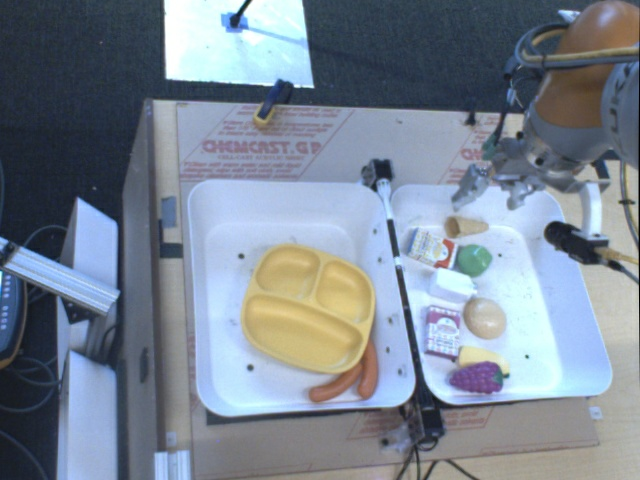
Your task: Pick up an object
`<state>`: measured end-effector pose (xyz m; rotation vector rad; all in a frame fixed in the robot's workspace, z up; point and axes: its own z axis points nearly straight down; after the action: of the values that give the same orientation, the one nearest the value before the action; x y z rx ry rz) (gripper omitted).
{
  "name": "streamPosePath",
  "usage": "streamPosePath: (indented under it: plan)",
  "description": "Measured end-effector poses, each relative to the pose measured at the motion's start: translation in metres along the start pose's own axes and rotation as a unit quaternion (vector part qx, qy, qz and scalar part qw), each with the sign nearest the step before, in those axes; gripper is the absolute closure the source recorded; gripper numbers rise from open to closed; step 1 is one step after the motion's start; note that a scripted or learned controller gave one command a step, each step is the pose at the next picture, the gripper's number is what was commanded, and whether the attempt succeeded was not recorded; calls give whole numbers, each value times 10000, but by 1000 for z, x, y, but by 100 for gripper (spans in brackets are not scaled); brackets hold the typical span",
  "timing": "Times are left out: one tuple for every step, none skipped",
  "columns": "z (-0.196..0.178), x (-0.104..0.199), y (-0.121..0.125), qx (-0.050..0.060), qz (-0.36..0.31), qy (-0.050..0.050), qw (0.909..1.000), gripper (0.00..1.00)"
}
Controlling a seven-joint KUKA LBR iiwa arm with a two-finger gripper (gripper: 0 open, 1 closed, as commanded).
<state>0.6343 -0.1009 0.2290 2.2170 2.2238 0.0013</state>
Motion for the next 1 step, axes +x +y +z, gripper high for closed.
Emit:
streamPosePath:
  plan:
    - [140, -11, -19, -31, 7, -7, 10000, 0]
